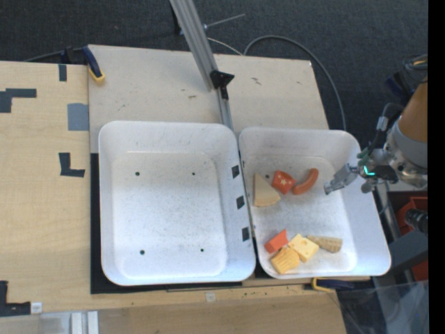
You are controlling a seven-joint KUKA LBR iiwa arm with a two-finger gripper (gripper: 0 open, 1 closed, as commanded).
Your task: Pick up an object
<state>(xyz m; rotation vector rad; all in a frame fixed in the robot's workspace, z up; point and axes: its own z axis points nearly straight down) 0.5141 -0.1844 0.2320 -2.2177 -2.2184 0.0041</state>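
The right bin (pixel 361 218) holds several small food-like items. A red tomato piece (pixel 281 181) lies beside an orange-red sausage (pixel 306 180) and a beige wedge (pixel 264 192) in the bin's upper middle. Near its front lie an orange chunk (pixel 276 241), a yellow cheese block (pixel 303 245), a waffle-patterned square (pixel 285 259) and a tan bread stick (pixel 328 243). My gripper (pixel 338 179) hangs over the right side of this bin, a little right of the sausage and apart from it. I see nothing held in it.
The left bin (pixel 111 186) stands beside the right one on the bench. A metal pole (pixel 198 37) slants in from the top down to the divide between the bins. A cable (pixel 327 68) loops behind the right bin.
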